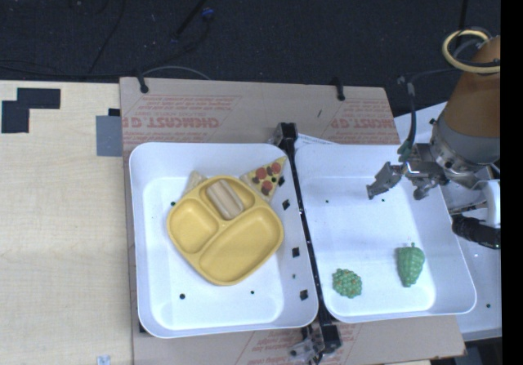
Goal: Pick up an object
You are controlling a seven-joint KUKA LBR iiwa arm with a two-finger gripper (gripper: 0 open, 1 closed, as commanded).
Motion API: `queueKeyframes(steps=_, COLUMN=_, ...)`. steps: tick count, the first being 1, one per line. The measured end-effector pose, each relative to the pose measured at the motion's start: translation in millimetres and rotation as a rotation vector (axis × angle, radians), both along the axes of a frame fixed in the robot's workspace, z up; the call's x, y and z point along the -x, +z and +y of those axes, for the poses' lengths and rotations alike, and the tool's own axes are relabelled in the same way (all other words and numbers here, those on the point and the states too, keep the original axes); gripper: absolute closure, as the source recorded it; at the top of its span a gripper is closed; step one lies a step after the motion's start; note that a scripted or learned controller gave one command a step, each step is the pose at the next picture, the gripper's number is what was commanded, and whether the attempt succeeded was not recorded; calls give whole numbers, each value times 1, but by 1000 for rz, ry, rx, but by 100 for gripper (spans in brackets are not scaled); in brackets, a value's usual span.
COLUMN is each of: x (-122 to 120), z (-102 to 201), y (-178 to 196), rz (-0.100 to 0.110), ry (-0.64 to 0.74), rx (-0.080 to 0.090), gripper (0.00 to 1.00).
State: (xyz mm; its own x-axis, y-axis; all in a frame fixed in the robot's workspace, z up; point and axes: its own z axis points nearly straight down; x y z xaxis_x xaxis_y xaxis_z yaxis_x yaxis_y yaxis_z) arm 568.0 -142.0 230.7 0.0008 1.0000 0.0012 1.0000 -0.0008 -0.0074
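Bright even overhead light, soft shadows, slightly grainy, dark background.

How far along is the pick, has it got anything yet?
Nothing looks picked. The gripper hangs over the right bin with nothing between its fingers. The two green toys lie on that bin's floor, and the yellow tray sits in the left bin. Descent, grasp and lift remain.

Red block lettering runs along the far edge of the brown corrugated cardboard sheet (245, 114) lying under my two bins. It is printed upside down from this camera's side and appears to read "CHEMCAST GP", repeated toward the far right corner, where it is fainter. Similar red print shows at the sheet's near edge, too cut off to read.
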Motion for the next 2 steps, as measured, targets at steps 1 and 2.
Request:
queueKeyframes(steps=1, x=9, z=6, y=-49, rz=1, ry=1, rx=-1, gripper=0)
queueKeyframes(steps=2, x=3, z=14, y=-103, rz=0, ry=2, rx=-1, gripper=0)
